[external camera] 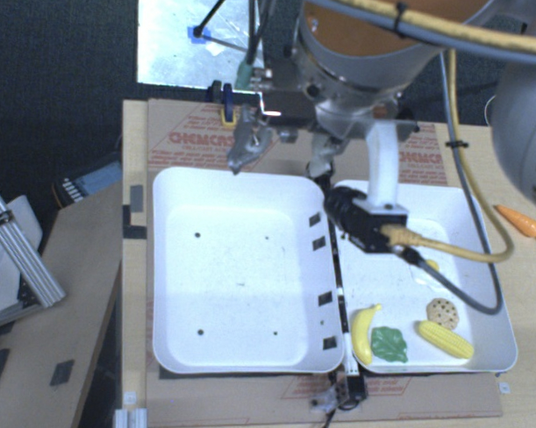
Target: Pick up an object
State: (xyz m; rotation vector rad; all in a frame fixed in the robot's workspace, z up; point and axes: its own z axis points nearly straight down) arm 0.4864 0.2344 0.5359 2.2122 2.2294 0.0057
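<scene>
The right bin (489, 287) holds a yellow banana (362, 333), a green leafy piece (389, 345), a yellow corn cob (445, 339) and a round brown cookie (442, 311) near its front edge. A small yellow item (431, 265) peeks out from behind the cable. My gripper (280, 158) hangs high, close to the camera, above the back rim of the left bin (239, 278). Its two fingers (242, 151) stand wide apart, open, with nothing between them. The arm's body hides the back part of the right bin.
An orange carrot-like item (519, 220) lies on the bench outside the right bin. A black box with a yellow cable (442, 250) hangs over the right bin. Clips line the divider (334, 281) between the bins.
</scene>
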